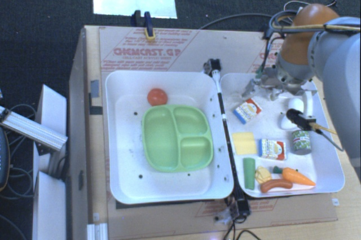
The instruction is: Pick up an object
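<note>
My gripper (260,90) hangs over the back of the right bin (330,160), open, with nothing between its fingers. Just in front of it and slightly left lies a small blue, white and red carton (247,110). Further forward in the same bin are a yellow block (244,143), a small blue and red box (272,148) and a grey can (302,142). Along the front lie a green piece (249,172), a yellow toy (262,175), a sausage (276,184) and a carrot (296,177).
The left bin (121,120) holds a green divided plate (176,137) and a red ball (157,96) behind it. A black divider bar (223,120) runs between the bins. The arm (327,47) comes in from the upper right.
</note>
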Tool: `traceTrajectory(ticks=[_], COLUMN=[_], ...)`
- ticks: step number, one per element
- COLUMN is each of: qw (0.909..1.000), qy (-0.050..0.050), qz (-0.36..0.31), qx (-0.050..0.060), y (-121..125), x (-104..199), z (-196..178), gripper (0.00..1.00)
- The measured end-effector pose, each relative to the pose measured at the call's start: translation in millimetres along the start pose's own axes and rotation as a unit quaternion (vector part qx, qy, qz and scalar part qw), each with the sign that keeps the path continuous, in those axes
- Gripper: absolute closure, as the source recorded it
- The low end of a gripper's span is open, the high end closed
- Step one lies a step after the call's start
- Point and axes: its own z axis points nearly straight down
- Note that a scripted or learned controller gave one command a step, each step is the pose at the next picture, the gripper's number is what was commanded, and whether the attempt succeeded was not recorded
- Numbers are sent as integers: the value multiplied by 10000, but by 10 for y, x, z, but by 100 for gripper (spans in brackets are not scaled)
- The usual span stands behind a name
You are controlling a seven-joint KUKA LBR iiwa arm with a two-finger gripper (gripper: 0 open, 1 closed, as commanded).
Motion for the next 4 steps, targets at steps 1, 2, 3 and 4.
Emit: traceTrajectory(ticks=[1,2,3,4], qw=[10000,10000,10000,10000], qy=[-8,0,1,-10], qz=[11,0,1,17], qx=[-5,-2,5,-1], y=[-4,1,0,-5], x=[-717,-46,379,-278], z=[-8,-1,0,-4], gripper=[0,0,0,0])
